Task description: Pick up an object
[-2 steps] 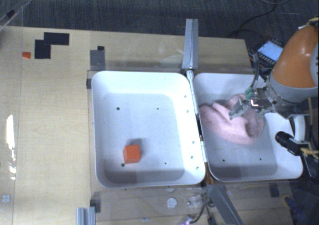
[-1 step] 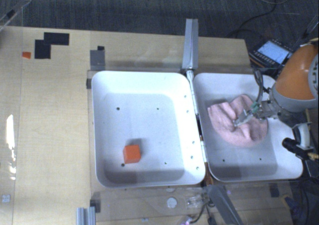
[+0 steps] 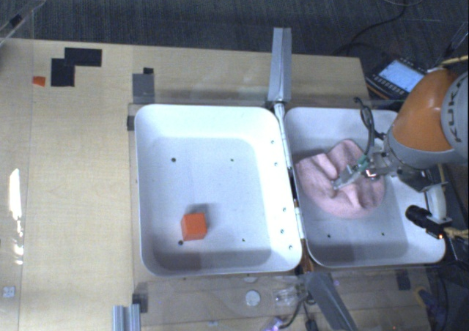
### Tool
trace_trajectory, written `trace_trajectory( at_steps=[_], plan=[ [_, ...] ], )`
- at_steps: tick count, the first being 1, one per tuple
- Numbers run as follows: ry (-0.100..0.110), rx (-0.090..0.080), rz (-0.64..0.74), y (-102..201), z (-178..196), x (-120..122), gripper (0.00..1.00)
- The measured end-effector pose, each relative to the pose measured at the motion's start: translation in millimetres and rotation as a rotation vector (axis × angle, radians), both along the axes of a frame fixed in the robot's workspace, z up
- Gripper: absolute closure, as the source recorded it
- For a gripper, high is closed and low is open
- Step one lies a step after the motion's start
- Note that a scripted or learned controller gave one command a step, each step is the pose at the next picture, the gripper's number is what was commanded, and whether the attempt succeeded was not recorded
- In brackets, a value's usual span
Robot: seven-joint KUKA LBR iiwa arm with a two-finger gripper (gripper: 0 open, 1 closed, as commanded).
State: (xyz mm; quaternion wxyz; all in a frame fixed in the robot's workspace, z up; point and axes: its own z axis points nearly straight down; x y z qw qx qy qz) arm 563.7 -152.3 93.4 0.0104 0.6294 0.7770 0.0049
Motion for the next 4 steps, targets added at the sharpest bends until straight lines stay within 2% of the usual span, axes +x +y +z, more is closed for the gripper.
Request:
trace_trajectory(
  at_steps=[1,2,3,4],
  plan=[
    [-0.001,-0.003,0.182,39.2,0.4,-6.0,0.0],
    [0.012,0.001,0.2,74.2,93.9,4.2,0.0],
    [0.012,0.001,0.243,56.2,0.1,39.7,0.0],
    [0.005,0.001,0.245,57.9,12.9,42.4,1.0]
  ],
)
